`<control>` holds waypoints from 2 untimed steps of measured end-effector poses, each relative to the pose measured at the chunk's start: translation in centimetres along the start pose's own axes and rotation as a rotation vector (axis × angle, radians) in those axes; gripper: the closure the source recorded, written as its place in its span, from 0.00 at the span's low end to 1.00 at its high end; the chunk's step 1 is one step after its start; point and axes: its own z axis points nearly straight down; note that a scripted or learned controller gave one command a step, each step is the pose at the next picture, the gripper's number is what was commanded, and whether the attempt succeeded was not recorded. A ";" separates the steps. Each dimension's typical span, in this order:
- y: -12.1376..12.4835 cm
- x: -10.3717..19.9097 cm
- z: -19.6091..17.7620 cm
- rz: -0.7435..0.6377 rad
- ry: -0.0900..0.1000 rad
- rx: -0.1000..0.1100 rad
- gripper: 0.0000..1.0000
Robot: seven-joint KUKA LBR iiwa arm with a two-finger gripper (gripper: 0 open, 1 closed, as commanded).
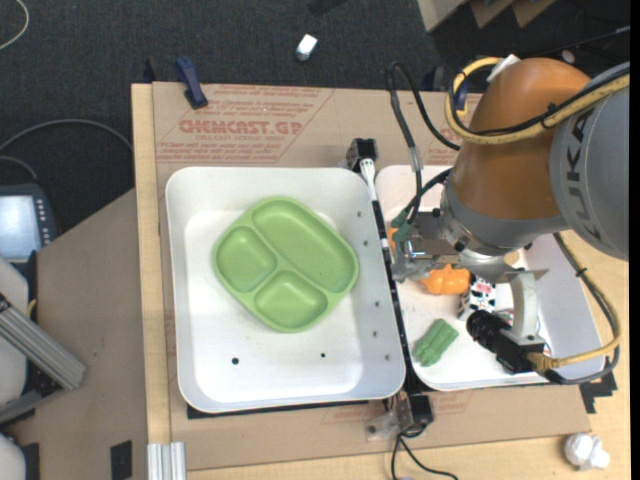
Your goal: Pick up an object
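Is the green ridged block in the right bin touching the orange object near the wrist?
Apart. The camera view shows the green ridged block lying lower in the right white bin, with bare white floor between it and the orange object.

Robotics lab: grey-orange arm (530, 148), white bins (190, 268) on plywood bench (250, 118) (loose cables around).

A divided plate (286, 263) is lying in the left bin (200, 368). The right bin (450, 373) is sitting just beside it, holding a ridged block (435, 342) near its front, with a small rounded toy (445, 281) lying behind that, under the arm (525, 148).
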 end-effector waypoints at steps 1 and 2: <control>0.2 0.2 -11.1 0.006 -0.001 -0.009 1.00; 0.0 0.2 -10.5 0.008 -0.003 0.006 0.00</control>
